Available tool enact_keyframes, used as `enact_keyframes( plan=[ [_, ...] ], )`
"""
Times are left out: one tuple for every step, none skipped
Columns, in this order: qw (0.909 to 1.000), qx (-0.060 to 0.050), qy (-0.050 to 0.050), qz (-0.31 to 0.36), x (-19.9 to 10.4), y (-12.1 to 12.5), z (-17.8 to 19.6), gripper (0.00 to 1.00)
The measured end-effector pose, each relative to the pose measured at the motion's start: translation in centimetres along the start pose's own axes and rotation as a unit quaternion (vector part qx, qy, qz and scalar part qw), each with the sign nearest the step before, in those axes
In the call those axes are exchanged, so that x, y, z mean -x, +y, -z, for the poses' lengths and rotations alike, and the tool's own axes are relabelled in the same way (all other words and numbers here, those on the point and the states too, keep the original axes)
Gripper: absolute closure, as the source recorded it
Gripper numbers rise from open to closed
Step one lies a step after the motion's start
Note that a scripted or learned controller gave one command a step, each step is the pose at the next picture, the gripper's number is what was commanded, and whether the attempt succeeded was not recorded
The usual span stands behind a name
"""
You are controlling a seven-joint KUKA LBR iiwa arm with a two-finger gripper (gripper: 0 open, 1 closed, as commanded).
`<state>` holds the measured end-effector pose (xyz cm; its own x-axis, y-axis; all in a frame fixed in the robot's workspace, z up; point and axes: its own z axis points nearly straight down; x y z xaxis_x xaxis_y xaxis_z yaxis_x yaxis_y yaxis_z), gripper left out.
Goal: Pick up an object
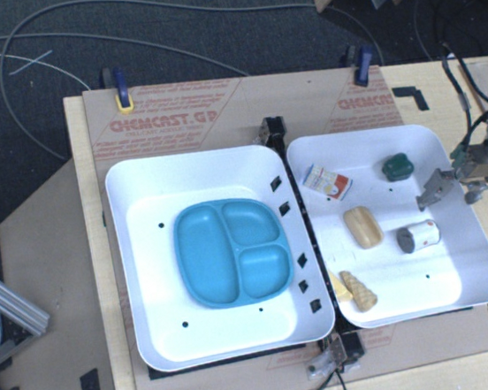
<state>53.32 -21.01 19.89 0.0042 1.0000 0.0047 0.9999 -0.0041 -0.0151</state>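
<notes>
gripper [450,185]: fingers spread, holding nothing | can [418,236] just below fingers, on its side | likely lining up for grasp

Claw [453,185] above right bin [470,289]

Blue tray [232,252] – white bins [135,248]; green object [396,166], tan roll [363,226].
</notes>
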Motion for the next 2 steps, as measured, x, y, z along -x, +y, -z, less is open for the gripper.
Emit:
enact_keyframes(
  plan=[
    [1.0000, 0.007, -0.002, 0.002, -0.1, 0.3, 0.8, 0.00],
    [1.0000, 0.005, -0.001, 0.002, -0.5, 0.1, -3.5, 0.00]
  ],
)
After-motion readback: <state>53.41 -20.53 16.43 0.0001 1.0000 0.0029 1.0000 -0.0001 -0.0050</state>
